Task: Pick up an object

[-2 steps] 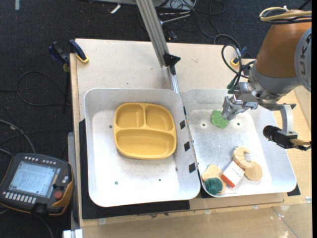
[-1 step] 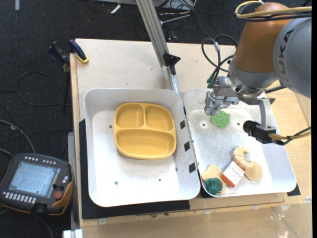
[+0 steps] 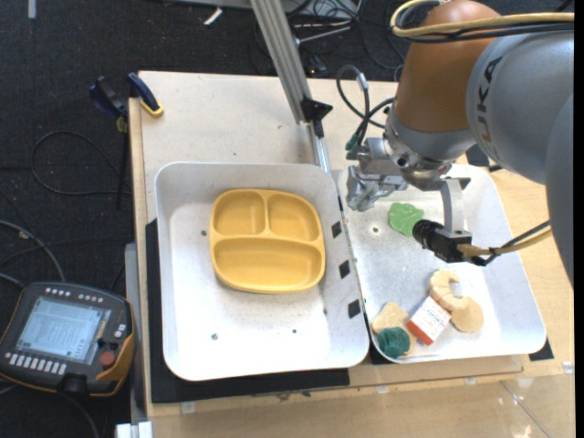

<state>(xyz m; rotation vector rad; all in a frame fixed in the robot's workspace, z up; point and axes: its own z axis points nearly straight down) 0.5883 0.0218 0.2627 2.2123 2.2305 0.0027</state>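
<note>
A yellow divided plate (image 3: 268, 241) lies flat in the middle of the left bin (image 3: 182, 336), well apart from the arm and untouched. Across the divide, the gripper (image 3: 363, 192) hangs over the upper left corner of the right bin (image 3: 520, 308); whether its fingers are spread or closed I cannot tell, and nothing shows between them. Just to its right lies a green piece (image 3: 403, 217), the nearest candidate, close beside the gripper but apart from it. Lower down, along the bin's front edge, sit a dark green ball (image 3: 394, 340), a small red and white box (image 3: 427, 322) and some tan toy food pieces (image 3: 453, 299), bunched together. The step in hand looks like the approach before a grasp. The next move probably calls for shifting right over the green piece, then descending squarely onto it
</note>
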